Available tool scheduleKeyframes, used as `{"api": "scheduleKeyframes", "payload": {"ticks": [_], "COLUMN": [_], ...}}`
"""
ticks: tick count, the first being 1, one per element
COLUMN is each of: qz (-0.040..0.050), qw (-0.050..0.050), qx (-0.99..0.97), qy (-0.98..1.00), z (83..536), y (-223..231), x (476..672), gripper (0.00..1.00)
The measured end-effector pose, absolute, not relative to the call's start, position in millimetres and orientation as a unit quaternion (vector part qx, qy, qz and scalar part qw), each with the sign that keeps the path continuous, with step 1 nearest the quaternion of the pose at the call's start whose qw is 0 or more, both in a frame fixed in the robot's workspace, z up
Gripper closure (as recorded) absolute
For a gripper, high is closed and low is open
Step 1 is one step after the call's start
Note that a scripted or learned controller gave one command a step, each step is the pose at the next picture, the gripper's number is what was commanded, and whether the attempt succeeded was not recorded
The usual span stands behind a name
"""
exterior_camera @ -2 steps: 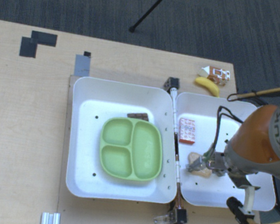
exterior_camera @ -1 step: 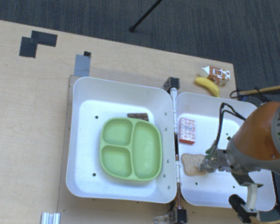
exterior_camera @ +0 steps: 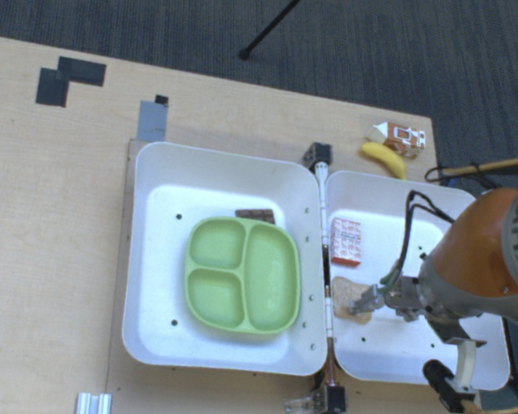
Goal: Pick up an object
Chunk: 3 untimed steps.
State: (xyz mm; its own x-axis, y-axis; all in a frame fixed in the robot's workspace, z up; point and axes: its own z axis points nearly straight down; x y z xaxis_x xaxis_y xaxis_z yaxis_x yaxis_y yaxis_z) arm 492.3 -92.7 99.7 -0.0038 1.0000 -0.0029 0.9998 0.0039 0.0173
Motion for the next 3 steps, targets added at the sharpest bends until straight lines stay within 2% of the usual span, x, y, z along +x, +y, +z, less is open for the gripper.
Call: {"api": "scheduleKeyframes", "payload": {"ticks": [1,2,3], "qz": [0.0069,0.0069,0.0083], "qw": [0.008,0.008,0.009], "qx": [0.705,0.705,0.704], "qy": [0.709,0.709,0.710], "z": [110.6,110.6,121.1], "y": [-91.9,-91.8,-91.1], "x": [494.0,494.0,495.6], "gripper": [1.00,0.00,1.00]}}
